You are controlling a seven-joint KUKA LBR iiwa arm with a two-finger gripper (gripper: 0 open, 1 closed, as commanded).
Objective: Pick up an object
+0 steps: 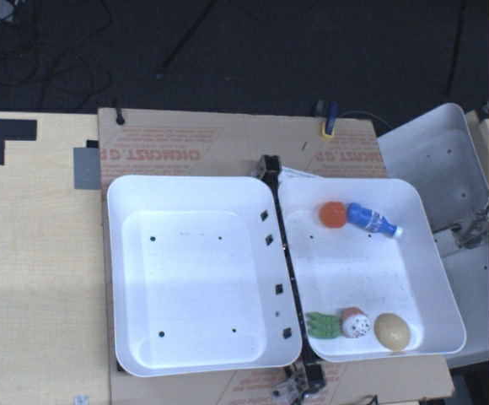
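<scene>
While nothing has been lifted yet, every candidate sits in the right bin point(430, 251): an orange ball point(332, 214) touching a blue bottle point(372, 220) at the far side, and a green toy point(324, 325), spotted ball point(355, 322) and tan egg point(392, 331) along the near wall. I'd judge the reach hasn't begun; next comes choosing one and descending. The claw's state I cannot tell.
</scene>
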